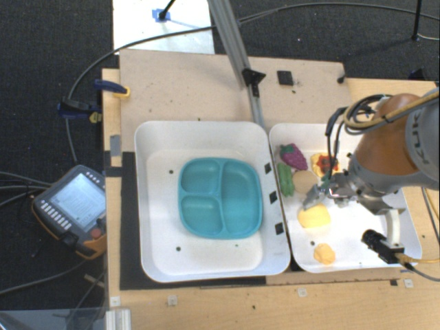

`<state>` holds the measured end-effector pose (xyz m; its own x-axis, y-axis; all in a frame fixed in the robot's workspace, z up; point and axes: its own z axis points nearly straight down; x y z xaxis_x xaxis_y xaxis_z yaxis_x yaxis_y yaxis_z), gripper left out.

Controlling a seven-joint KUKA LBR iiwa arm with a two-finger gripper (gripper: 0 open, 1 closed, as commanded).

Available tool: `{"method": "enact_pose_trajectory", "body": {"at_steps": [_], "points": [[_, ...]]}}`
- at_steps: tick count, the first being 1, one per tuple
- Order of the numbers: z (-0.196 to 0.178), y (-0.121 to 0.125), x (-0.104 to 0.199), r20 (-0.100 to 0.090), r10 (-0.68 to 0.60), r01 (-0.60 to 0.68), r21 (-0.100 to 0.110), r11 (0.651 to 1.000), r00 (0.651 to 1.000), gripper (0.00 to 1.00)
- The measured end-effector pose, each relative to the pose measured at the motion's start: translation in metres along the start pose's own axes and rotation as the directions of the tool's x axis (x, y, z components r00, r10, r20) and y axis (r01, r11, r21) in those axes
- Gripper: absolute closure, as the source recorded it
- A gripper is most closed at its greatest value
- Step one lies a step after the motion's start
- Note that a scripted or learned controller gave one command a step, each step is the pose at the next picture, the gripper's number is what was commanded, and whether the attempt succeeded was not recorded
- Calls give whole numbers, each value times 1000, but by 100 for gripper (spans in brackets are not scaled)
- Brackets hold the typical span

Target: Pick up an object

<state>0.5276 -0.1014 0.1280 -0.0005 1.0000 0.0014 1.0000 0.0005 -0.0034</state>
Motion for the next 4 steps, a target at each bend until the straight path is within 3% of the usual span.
{"method": "enact_pose_trajectory", "body": {"at_steps": [1, 4], "points": [[-13, 1, -1, 1, 0, 0, -6, 1000, 1000, 100], [-155, 19, -4, 2, -4, 4, -9, 1000, 1000, 100]]}}
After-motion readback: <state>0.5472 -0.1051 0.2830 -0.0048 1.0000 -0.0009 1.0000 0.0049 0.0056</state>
